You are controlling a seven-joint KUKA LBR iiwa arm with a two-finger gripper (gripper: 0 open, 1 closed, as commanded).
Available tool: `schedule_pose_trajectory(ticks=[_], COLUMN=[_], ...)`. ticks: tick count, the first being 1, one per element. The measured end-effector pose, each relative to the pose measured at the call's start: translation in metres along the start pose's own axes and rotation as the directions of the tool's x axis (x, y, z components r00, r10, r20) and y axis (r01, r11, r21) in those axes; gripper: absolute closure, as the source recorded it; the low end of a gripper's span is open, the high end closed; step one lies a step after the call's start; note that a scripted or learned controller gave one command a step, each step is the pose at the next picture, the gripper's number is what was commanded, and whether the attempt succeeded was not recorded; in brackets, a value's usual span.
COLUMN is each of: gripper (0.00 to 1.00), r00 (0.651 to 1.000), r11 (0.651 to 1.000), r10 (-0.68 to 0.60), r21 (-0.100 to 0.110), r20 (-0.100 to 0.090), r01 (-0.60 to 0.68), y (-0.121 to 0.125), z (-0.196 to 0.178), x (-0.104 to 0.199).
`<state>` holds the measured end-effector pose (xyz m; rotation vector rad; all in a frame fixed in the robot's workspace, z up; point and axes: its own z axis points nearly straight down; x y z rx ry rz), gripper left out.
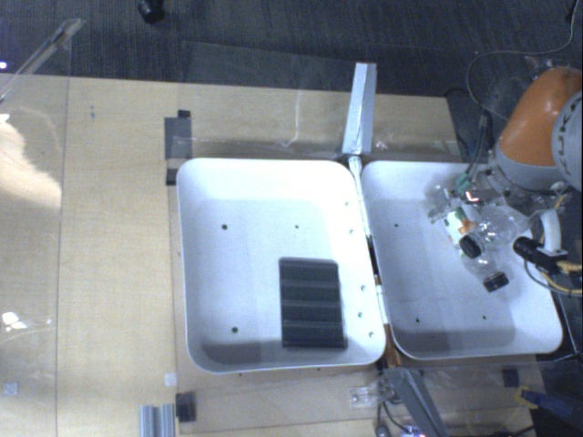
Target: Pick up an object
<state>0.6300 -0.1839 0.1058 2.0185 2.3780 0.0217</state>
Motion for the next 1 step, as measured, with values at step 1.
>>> schedule_pose_trajectory(ticks=[1], gripper=[1.0], r00=[1.0], r11=[1.0], r10=[-0.01], r21=[0.019], r20=[-0.007], r01=[0.01], y=[0.0025], z=[-0.0684], x=[0.0149])
